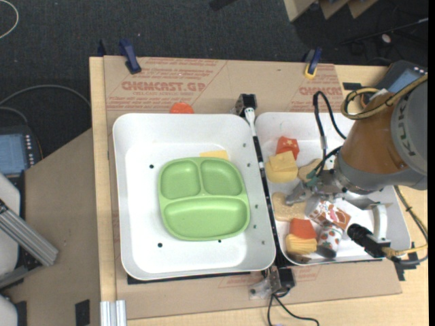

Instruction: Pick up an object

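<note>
Down in the right bin (401,240), toys lie heaped: a red-and-white object (331,215), a yellow block (281,168), a red piece (287,145) and an orange-topped one (302,228). The gripper (307,190) hovers low over the pile, aimed between them; whether it is apart or together I cannot tell. The left bin (136,182) holds 1 green divided plate (203,199), well apart.
</note>
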`<state>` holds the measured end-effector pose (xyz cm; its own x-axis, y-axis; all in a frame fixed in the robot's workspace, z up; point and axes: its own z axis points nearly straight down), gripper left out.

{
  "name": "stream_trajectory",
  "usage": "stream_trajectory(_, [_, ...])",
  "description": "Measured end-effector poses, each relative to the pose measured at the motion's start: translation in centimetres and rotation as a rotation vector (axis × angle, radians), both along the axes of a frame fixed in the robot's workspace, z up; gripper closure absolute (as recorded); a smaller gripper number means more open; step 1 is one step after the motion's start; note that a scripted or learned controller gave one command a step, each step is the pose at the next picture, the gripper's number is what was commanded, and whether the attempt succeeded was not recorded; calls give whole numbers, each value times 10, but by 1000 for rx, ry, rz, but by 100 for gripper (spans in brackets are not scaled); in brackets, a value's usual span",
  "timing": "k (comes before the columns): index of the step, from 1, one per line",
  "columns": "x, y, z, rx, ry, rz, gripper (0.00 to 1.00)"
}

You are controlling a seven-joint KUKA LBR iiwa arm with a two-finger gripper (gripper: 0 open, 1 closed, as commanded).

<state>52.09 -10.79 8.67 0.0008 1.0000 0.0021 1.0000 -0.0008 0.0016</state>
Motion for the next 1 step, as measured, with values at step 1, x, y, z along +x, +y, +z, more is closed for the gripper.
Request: stream_trajectory(1, [53, -34, 0, -4, -5, 2, 0])
